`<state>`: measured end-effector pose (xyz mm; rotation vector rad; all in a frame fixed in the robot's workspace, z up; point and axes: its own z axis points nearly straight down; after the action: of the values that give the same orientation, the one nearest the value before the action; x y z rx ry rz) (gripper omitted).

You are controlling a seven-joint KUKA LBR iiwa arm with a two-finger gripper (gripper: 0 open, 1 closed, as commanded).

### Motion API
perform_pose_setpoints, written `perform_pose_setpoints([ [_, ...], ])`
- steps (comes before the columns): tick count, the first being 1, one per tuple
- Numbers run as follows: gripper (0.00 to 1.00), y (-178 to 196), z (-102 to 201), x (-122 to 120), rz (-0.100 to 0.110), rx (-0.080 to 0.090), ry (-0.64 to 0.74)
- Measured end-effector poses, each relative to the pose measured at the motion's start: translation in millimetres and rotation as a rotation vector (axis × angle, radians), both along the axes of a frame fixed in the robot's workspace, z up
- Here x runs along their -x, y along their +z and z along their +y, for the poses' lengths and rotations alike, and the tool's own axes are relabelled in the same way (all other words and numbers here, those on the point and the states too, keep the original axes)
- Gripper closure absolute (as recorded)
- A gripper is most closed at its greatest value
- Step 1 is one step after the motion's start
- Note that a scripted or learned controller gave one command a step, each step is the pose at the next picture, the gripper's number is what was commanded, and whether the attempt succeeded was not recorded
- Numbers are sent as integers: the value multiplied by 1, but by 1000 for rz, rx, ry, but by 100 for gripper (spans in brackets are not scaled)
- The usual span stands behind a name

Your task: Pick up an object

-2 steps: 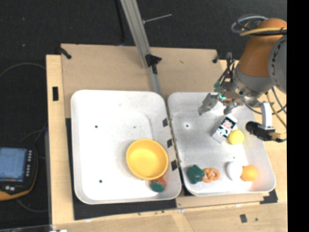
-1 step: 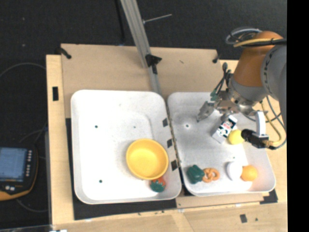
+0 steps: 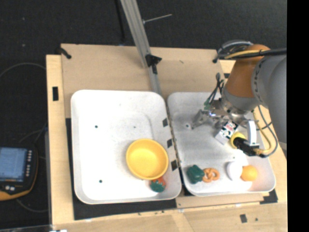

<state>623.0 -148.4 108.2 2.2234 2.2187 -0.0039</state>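
My gripper [image 3: 203, 118] hangs over the bare upper middle of the right bin [image 3: 186, 105], on the grey arm with the orange band [image 3: 244, 79] reaching in from the right. Nothing shows in its grasp. Along the right bin's front edge lie a dark green object [image 3: 195, 173], an orange pretzel-shaped piece [image 3: 210, 175], a white rounded object [image 3: 234, 170] and an orange ball [image 3: 249, 173], all well below the gripper. In the left bin [image 3: 96, 110] a yellow bowl [image 3: 147, 158] sits upright, with a small green and red object [image 3: 158, 184] at its front edge.
A grey metal post [image 3: 137, 30] rises at a slant from behind the bins, near their shared wall. A small white item with coloured marks [image 3: 226, 131] sits close under the wrist. A tablet device [image 3: 17, 170] lies off the bench at far left.
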Motion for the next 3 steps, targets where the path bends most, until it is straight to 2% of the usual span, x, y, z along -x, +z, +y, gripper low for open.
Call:
perform_pose_setpoints([
  [1,100,12,-1,-1,-5,0,-2],
  [3,100,102,1,-16,-3,-2,5],
])
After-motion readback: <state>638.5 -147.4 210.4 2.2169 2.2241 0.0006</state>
